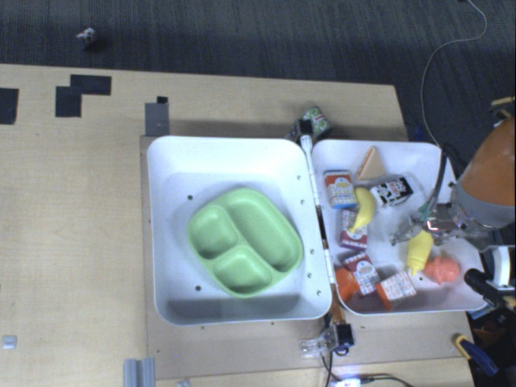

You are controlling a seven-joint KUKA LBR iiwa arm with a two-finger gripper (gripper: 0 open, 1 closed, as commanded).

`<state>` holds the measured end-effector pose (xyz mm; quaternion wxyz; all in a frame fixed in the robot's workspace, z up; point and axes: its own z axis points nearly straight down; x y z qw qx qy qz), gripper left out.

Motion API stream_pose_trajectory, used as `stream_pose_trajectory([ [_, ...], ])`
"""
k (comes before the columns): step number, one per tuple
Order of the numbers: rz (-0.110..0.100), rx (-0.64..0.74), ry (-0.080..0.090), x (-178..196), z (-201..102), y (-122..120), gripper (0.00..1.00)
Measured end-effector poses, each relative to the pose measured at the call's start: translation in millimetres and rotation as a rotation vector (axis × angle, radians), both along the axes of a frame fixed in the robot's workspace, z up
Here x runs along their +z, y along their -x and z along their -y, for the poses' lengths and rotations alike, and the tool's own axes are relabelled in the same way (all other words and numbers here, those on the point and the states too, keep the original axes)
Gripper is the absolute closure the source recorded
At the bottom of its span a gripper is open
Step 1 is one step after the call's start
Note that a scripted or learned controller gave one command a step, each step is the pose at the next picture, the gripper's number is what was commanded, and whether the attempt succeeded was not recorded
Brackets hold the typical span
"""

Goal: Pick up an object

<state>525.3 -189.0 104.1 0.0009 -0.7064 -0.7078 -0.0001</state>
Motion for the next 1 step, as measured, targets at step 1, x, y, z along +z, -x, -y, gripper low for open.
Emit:
stream_pose_trajectory([
  [1,0.007,0.002,0.001,12.1,-0.1,-2.6,1.00],
])
